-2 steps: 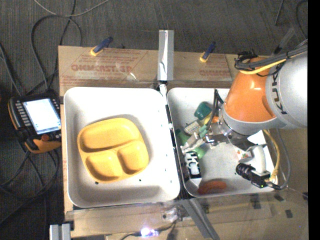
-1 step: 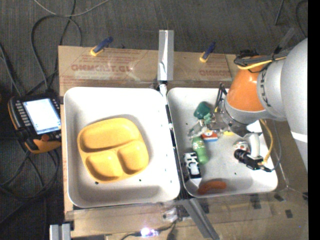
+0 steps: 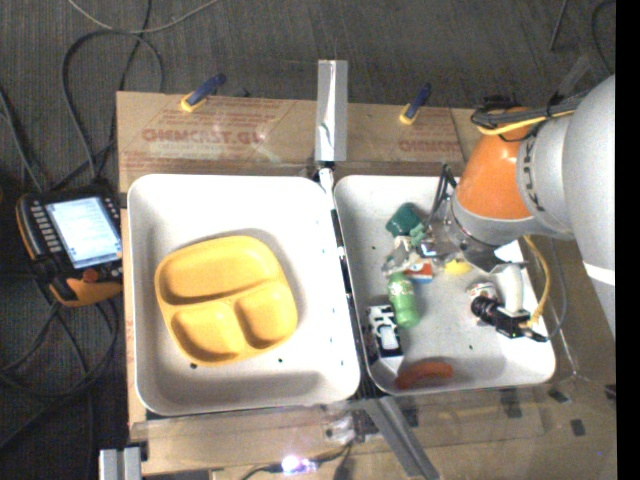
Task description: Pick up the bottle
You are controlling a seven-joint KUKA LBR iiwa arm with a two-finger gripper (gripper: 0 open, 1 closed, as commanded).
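Bins white. Left bin: yellow divided tray. Right bin: green bottle, dark green item, red-brown piece, black-and-white object. Arm grey, orange band. Clamps blue and yellow.

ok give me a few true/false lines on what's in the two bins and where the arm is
1. The yellow tray lies in the left bin. True.
2. The green bottle lies in the left bin. False: it lies in the right bin, near the middle.
3. The arm is over the right bin. True.
4. A red thing lies by the right bin's near edge. True.
5. The tray has a single compartment. False: it has three.
6. The bottle is up in the air. False: it lies on the bin floor.
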